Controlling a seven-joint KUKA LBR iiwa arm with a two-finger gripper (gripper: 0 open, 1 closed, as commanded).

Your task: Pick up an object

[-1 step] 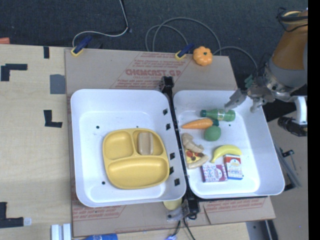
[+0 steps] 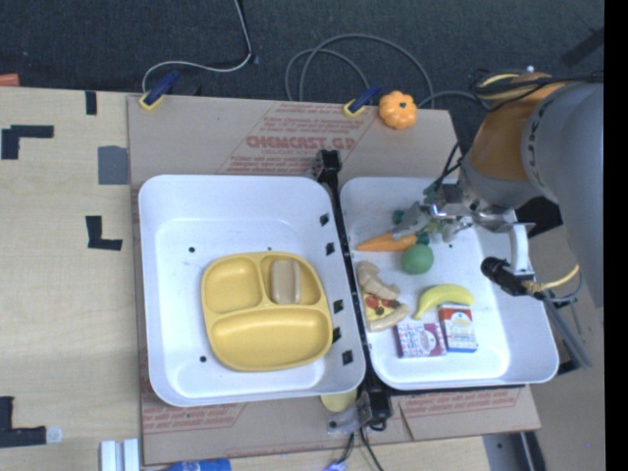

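Note:
The right bin (image 2: 491, 366) holds an orange carrot (image 2: 385, 244), a green ball (image 2: 418, 259), a yellow banana (image 2: 442, 297), a pizza slice (image 2: 381, 305), and two small red-and-white cartons (image 2: 438, 335). My gripper (image 2: 438, 218) is low over the upper part of this bin, just right of the carrot's tip and above the green ball. Its metal fingers are small and cluttered against the bin floor. The left bin (image 2: 167, 263) carries a yellow divided tray (image 2: 263, 312) with a tan oblong piece (image 2: 286, 282) in its upper right compartment.
A small orange pumpkin (image 2: 398, 110) sits on the cardboard behind the right bin. Cables loop across the dark floor at the back. A black divider (image 2: 339, 263) runs between the bins. The arm's grey body covers the bin's right edge.

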